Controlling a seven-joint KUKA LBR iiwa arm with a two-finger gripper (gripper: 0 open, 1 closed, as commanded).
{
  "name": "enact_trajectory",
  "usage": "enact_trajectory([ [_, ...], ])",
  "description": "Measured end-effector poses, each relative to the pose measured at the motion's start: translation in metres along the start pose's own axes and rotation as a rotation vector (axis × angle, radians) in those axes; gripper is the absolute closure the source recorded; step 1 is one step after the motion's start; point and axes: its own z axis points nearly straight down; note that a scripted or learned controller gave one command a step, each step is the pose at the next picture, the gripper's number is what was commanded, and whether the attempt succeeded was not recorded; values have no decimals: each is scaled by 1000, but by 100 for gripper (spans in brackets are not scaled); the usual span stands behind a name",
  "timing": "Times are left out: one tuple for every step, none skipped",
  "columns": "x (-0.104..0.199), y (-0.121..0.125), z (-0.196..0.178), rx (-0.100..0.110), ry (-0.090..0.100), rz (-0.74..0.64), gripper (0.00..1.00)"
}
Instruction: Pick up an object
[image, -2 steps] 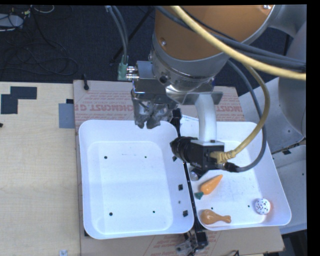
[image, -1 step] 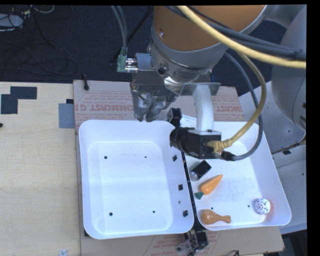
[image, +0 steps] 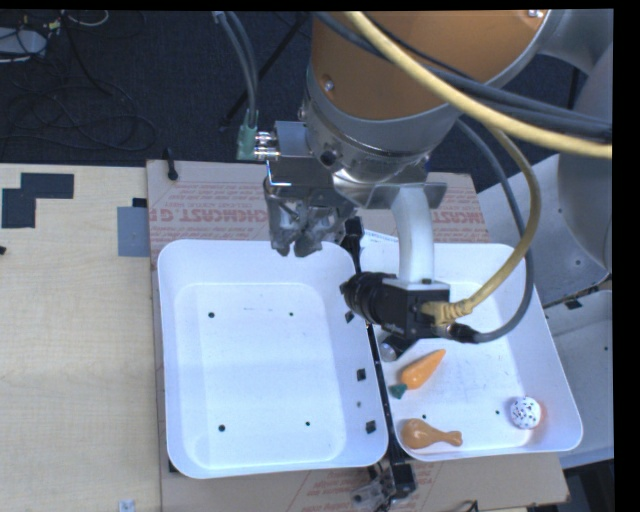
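Observation:
My gripper (image: 303, 232) hangs below the big grey and orange wrist, over the far edge of the left bin (image: 250, 375), near the wall between the bins. Nothing shows beneath it. In the right bin (image: 480, 375) lie three small things: an orange carrot (image: 421, 368) with a green tip near the divider, a tan pear-shaped toy (image: 431, 433) at the near edge, and a white dotted ball (image: 524, 412) in the near right corner. All three lie well right of the gripper and nearer the camera.
A black unit (image: 392, 301) with a white post and a yellow cable hangs over the far left part of the right bin, just above the carrot. Brown cardboard (image: 210, 208) lies under the bins. The bench (image: 70, 330) stretches away to the left.

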Motion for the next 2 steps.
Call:
enact_trajectory([
  [-23, 23, 0, -3, 0, 4, 100],
  [1, 34, 0, -3, 1, -1, 100],
])
